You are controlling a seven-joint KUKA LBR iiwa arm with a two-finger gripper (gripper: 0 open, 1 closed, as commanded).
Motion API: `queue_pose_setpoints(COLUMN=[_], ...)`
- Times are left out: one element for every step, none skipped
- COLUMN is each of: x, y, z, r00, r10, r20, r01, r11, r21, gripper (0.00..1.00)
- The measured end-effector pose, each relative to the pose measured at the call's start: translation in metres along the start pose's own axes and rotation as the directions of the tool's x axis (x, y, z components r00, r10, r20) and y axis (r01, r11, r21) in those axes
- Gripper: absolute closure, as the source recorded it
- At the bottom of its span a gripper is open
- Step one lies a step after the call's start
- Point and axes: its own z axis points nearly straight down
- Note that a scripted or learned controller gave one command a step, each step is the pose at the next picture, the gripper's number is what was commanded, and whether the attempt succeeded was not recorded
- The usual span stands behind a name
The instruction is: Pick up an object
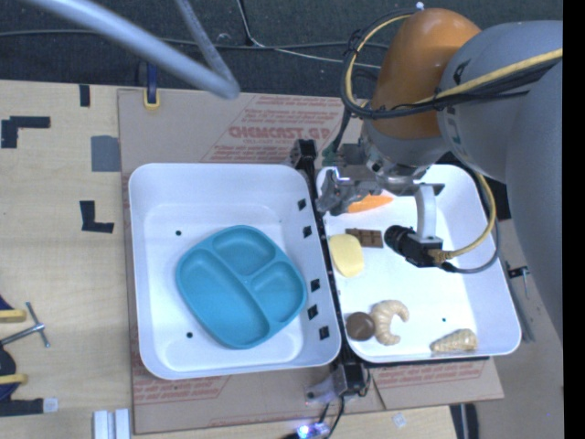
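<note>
My gripper [336, 193] hangs low over the far left corner of the right bin [494, 291], close to the wall between the two bins. An orange carrot-like piece [370, 204] lies just to its right, partly under the wrist. Just in front of the gripper sit a small brown chocolate bar [368, 238] and a pale yellow lump [346, 255]. Nearer the bin's front lie a brown round piece [359, 326], a beige croissant [390, 319] and a tan bread-like piece [454, 341]. Nothing shows held in the gripper.
The left bin [155, 208] holds a blue divided plate [240, 284]. The arm's orange band [420, 53] and grey body cover the right bin's far right side. A black cable fitting [411, 245] hangs over the right bin's middle. A grey bar [119, 30] crosses the top left.
</note>
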Motion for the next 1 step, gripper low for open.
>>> queue_pose_setpoints(x=[0.0527], y=[0.0217], z=[0.0252], r00=[1.000], r10=[0.000], r20=[0.000], r01=[0.000], r11=[1.000], r21=[0.002], gripper=[1.00])
